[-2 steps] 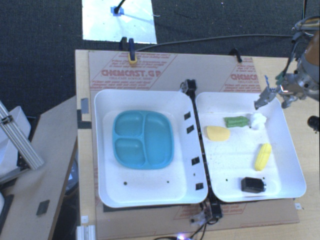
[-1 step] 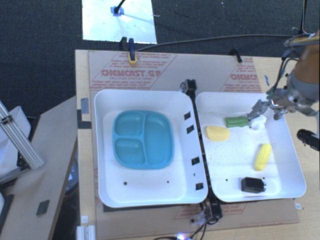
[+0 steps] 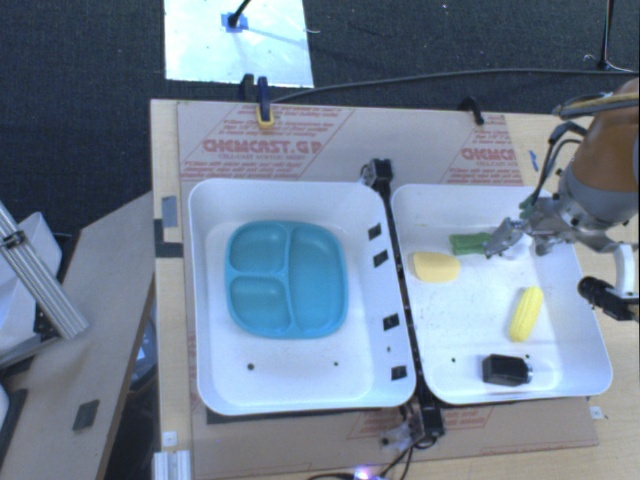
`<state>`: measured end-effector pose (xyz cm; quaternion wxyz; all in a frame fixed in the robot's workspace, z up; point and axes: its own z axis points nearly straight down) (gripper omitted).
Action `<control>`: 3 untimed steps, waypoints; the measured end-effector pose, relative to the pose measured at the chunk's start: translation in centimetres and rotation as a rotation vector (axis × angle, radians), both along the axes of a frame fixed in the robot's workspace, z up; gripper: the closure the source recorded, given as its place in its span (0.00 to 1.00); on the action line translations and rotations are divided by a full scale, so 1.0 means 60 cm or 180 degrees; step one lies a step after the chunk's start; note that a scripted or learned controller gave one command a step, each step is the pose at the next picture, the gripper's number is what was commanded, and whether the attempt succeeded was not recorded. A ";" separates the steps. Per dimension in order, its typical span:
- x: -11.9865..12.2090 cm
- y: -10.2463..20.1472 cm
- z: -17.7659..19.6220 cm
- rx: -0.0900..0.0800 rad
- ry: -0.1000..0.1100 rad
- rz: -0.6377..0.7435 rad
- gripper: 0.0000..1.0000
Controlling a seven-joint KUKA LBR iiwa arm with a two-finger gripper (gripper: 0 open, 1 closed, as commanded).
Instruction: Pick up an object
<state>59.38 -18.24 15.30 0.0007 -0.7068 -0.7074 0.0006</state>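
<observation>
A wooden table (image 3: 330, 138) is carrying two white bins side by side, with dark carpet lying beyond it and a pale sheet (image 3: 238, 26) resting on that carpet. The left bin (image 3: 215, 268) is holding a blue divided plate (image 3: 287, 278). The right bin (image 3: 590, 358) is holding a pale yellow piece (image 3: 436, 267), a corn cob (image 3: 526, 313), a black block (image 3: 506, 369) and a green object (image 3: 468, 242). The hand (image 3: 503, 240) is hanging at the green object's right end; I cannot tell whether it is clenched or released.
</observation>
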 end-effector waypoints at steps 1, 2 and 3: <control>-0.003 -0.016 -0.083 -0.0001 0.0001 -0.0001 0.00; 0.001 -0.017 -0.061 -0.0007 -0.0022 0.0002 1.00; -0.007 -0.012 0.018 -0.0006 -0.0026 0.0009 1.00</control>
